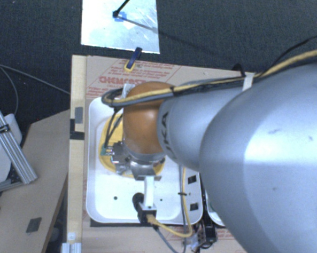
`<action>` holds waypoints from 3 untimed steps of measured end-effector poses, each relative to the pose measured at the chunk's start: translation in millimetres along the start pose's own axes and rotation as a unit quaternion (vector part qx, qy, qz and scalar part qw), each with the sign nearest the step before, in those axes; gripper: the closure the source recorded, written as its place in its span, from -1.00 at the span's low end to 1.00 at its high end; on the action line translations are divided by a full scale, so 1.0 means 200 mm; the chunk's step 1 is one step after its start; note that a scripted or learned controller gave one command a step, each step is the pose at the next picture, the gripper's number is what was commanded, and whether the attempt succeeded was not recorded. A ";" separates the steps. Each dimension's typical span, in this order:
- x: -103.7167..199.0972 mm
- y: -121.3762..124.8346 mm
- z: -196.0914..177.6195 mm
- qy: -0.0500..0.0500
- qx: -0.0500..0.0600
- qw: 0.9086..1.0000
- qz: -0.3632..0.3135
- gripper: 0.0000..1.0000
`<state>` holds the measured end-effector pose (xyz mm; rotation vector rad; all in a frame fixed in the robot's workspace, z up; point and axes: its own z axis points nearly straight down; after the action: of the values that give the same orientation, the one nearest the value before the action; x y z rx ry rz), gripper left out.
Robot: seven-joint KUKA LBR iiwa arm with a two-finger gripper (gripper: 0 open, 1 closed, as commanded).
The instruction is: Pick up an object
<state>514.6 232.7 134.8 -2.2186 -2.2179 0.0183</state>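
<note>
The grey arm with its orange band (144,120) reaches from the right over the left white bin (97,202) and covers most of it. My gripper (137,167) points straight down into the bin's middle, and the wrist above hides its tips. A yellow thing (105,149) lies in the bin at the gripper's left side, partly under the wrist; its shape is unclear. I cannot tell whether anything is held.
The bin's near left floor shows bare white with a small dark speck (115,197). A sliver of the right bin (213,213) peeks out under the arm. A blue and yellow item (133,58) lies on the cardboard behind the bins, beyond it a shiny sheet (121,19).
</note>
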 end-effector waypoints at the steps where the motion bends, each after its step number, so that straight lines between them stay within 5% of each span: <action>1: -0.10 0.26 -0.14 0.003 -0.008 1.000 0.001 1.00; 2: 0.02 -0.03 -0.81 0.007 -0.012 1.000 -0.004 1.00; 3: 0.00 0.21 -1.63 0.007 -0.016 1.000 -0.002 1.00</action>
<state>560.5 234.1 459.8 -2.2237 -2.2319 -0.0324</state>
